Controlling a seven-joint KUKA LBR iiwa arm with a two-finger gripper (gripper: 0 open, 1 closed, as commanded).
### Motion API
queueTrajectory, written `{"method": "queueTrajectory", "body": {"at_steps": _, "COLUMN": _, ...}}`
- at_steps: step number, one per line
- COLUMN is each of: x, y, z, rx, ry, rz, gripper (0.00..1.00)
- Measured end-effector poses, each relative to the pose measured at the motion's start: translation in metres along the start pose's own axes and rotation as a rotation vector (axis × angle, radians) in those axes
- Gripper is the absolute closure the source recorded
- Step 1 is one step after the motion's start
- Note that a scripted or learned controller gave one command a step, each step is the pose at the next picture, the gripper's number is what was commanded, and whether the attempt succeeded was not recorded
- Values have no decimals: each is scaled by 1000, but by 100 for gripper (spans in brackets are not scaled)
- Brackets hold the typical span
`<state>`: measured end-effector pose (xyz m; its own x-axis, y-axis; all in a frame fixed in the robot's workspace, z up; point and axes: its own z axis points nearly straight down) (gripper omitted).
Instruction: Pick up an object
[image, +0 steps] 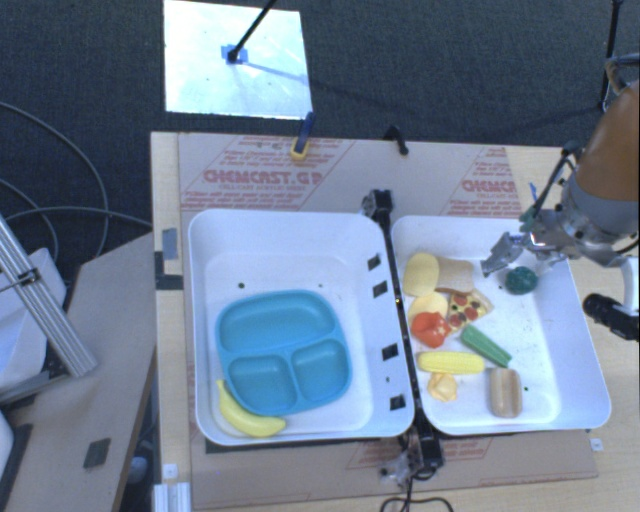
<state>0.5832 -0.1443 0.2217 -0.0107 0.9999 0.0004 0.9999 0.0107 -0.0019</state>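
My gripper (522, 258) hangs over the back right part of the right bin (590, 385), reaching in from the right. Its fingers (497, 263) stand spread apart, so it is open. A round dark green toy (521, 281) lies on the bin floor just below and in front of the fingertips, not clamped between them. Further left in that bin lie a pale yellow chip (421, 271), a bread slice (457, 273), a pizza slice (466, 306) and a red tomato (429, 327). Nearer the front are a corn cob (451, 363), a green vegetable (486, 346) and a hot dog (505, 391).
The left bin (290, 240) holds a blue divided plate (284, 351) with a banana (247, 415) at its front left corner. A black-clipped divider (395, 320) separates the two bins. Another black arm part (610, 312) juts in at the right bin's rim.
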Motion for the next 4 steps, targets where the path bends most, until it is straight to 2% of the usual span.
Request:
{"method": "queueTrajectory", "body": {"at_steps": 1, "x": 31, "y": -53, "z": 88, "rx": 9, "ry": 5, "rz": 2, "gripper": 0}}
{"method": "queueTrajectory", "body": {"at_steps": 2, "x": 29, "y": -50, "z": 84, "rx": 0, "ry": 1, "rz": 3, "gripper": 0}}
{"method": "queueTrajectory", "body": {"at_steps": 3, "x": 28, "y": -93, "z": 138, "rx": -13, "ry": -4, "rz": 2, "gripper": 0}}
{"method": "queueTrajectory", "body": {"at_steps": 4, "x": 29, "y": -88, "z": 125, "rx": -18, "ry": -7, "rz": -4, "gripper": 100}}
